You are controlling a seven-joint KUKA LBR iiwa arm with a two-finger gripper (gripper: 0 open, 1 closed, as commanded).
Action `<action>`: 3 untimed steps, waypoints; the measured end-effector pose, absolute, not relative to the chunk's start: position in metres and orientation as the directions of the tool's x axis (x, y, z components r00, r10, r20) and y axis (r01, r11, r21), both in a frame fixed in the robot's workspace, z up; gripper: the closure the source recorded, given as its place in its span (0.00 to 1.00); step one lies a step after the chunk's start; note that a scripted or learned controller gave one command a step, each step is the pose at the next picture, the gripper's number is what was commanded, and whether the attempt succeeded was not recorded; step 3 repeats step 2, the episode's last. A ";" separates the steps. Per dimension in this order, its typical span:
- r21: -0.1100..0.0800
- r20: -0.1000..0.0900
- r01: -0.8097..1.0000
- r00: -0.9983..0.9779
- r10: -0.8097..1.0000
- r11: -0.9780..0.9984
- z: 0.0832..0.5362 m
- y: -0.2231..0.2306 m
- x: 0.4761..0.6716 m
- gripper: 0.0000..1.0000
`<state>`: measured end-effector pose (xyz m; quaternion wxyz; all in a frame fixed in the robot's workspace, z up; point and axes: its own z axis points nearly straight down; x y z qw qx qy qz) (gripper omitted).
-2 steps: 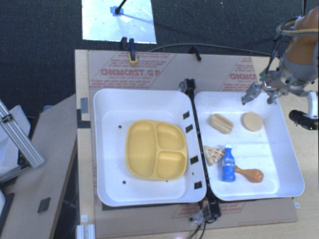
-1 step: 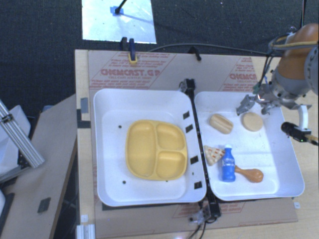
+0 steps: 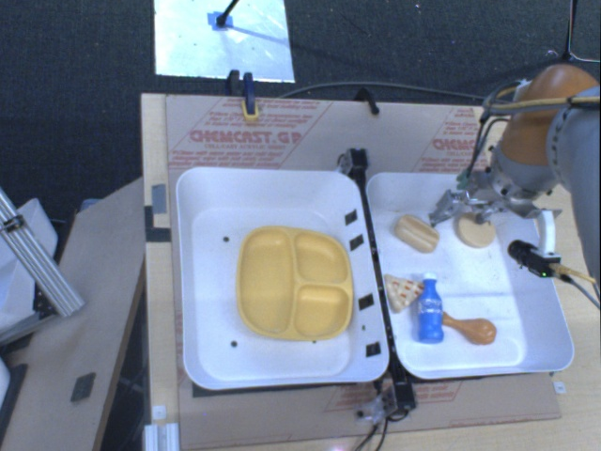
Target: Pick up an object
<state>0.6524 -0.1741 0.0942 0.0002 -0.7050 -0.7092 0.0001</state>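
Looking down, you see the gripper low in the right bin, beside a round biscuit. You cannot tell its fingers' state. A blue bottle lies nearer.

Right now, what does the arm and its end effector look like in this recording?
The arm enters from the right: smooth grey casing with a rounded orange band above the wrist. Thin dark cables run beside the band. The end effector is bare grey metal, angular, with slim fingers. A small black unit with a white bracket sits just below it.
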 end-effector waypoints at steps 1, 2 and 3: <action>0.010 -0.004 1.000 -0.006 1.000 0.006 0.090 -0.175 0.656 0.00; 0.020 -0.010 1.000 -0.009 1.000 0.009 0.104 -0.176 0.658 1.00; 0.020 -0.010 1.000 -0.009 1.000 0.009 0.104 -0.176 0.658 1.00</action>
